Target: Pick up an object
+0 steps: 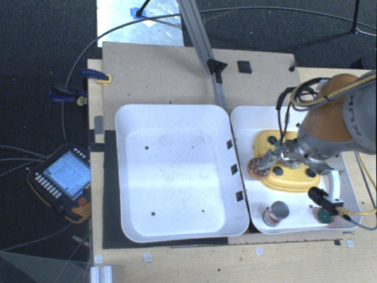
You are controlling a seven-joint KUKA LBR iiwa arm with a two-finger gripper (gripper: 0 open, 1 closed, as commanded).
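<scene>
Hand (272, 158) near right bin (242, 149) left wall | beside brown ring (257, 168) | grip: cannot tell

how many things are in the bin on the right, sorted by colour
yellow: 1, large yellow toy
brown: 1, brown ring-shaped piece
silver-grey: 1, small silver cylinder
green: 1, small green thing
total: 4
</scene>
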